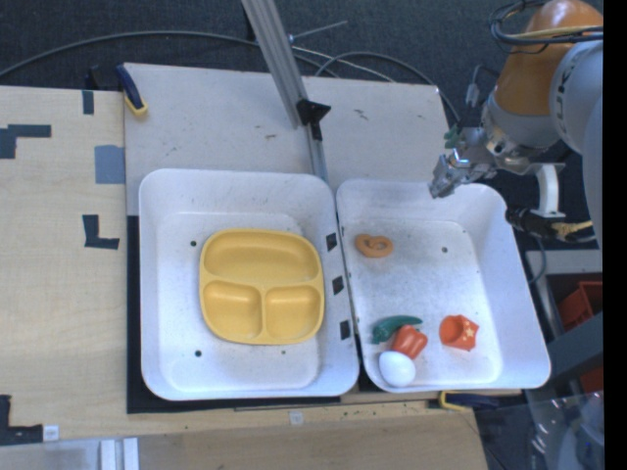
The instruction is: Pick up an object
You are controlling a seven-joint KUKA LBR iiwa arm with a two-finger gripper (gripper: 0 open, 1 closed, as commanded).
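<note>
Gripper (448, 180) above right bin's (509, 262) (far) corner

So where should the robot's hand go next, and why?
Probably down and left toward the pretzel. The gripper hovers over the right bin's far edge, holding nothing, and the pretzel is the closest toy and lies alone, unlike the egg and pepper crowded together.

matt yellow plastic tray (262, 286), speckled white bins (157, 262)
</note>
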